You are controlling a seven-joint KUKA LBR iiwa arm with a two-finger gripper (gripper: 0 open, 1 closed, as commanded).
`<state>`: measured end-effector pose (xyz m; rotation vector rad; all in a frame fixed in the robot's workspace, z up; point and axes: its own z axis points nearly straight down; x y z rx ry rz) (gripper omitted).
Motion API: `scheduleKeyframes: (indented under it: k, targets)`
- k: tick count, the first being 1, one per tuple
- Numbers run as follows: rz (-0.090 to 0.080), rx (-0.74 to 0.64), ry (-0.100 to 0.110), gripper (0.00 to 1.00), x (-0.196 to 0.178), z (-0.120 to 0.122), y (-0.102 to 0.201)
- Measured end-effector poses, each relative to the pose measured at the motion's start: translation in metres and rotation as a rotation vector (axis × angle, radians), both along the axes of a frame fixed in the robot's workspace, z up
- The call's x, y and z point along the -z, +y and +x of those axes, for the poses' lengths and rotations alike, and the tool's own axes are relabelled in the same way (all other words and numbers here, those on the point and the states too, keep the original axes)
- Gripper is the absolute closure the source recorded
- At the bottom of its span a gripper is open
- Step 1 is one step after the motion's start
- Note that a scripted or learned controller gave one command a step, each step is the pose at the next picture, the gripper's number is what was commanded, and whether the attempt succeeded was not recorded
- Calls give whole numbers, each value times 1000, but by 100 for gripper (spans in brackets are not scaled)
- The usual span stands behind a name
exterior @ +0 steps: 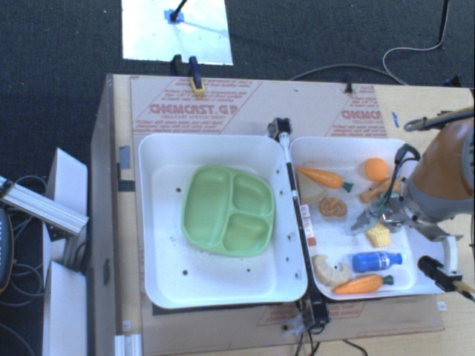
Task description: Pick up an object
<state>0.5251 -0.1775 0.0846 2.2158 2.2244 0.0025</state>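
In the right bin (427, 291), nearest lie a carrot (358, 285) and blue bottle (376, 260). Just beyond, the hand (378, 221) hangs low over a yellow piece (378, 236); whether its grip is open or closed I cannot tell. Nothing looks lifted yet. Far left, the green tray (228, 210) sits alone.

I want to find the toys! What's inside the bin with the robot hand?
The right bin holds two carrots, an orange, pretzel, blue bottle. The gripper covers some.

The arm (445, 176) runs off the right edge. The end effector (377, 219) hides part of the yellow item (379, 236); its grip is unclear.
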Motion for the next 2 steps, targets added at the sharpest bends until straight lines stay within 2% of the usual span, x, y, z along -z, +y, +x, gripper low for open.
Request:
scheduleKeyframes:
  k: [1, 2]
  targets:
    - [-1, -1, -2, 100, -10, 1, -1]
    - [1, -1, -1, 100, -75, 19, 84]
